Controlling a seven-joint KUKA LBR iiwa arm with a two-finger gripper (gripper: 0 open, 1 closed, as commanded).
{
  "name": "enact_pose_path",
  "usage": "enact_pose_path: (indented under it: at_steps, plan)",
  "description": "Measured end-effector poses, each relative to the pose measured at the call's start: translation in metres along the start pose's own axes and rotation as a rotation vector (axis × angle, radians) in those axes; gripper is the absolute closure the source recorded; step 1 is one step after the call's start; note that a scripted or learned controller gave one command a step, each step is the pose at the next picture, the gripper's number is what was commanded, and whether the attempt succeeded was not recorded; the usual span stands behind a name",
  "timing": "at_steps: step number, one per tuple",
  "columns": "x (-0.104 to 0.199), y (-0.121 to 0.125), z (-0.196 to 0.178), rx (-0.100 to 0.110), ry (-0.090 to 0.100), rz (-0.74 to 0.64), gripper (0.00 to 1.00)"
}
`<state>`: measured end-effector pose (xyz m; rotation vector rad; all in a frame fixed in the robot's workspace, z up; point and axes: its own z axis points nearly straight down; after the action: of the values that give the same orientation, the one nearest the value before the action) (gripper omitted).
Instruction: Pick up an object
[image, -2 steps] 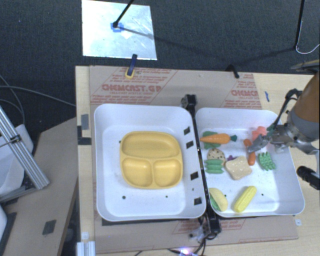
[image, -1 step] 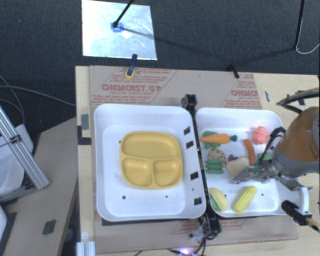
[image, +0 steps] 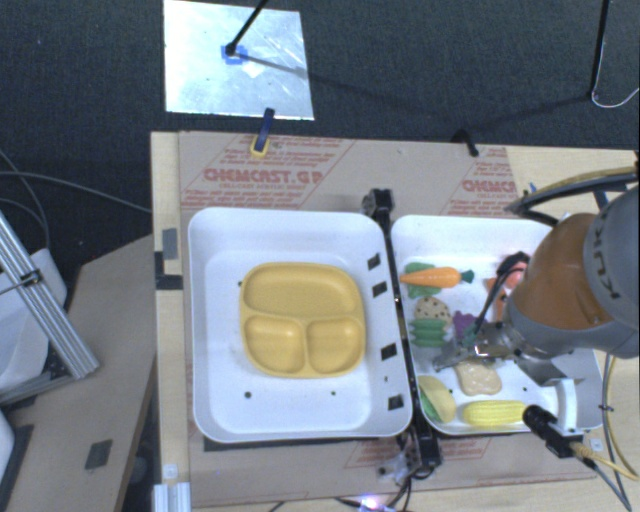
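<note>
**Gripper low among toy food in right bin**

The left bin (image: 215, 300) is holding a yellow divided plate (image: 300, 318); the right bin (image: 450, 232) is holding a carrot (image: 438, 276), a corn cob (image: 492, 411), a beige piece (image: 477, 378) and other food; the gripper (image: 470, 350) is hanging over the purple piece (image: 463, 325); how its jaws are standing cannot be told.

I see the gripper (image: 462, 350) low in the right bin (image: 440, 232) among toy foods; a yellow tray (image: 300, 318) lies in the left bin (image: 215, 330).
</note>
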<state>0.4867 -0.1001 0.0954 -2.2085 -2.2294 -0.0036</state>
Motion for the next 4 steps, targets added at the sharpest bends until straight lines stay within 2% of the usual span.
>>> enact_pose_path:
  at_steps: [1,2,3,4]
  plan:
    - [-0.05,0.0,-0.031,-0.004,-0.007,0.011,0.0]
    - [-0.009,0.075,0.006,-0.012,-0.016,0.005,0.0]
    - [-0.009,0.074,-0.006,-0.013,-0.01,0.005,1.0]
    - [0.081,0.071,-0.094,-0.01,0.0,-0.004,1.0]
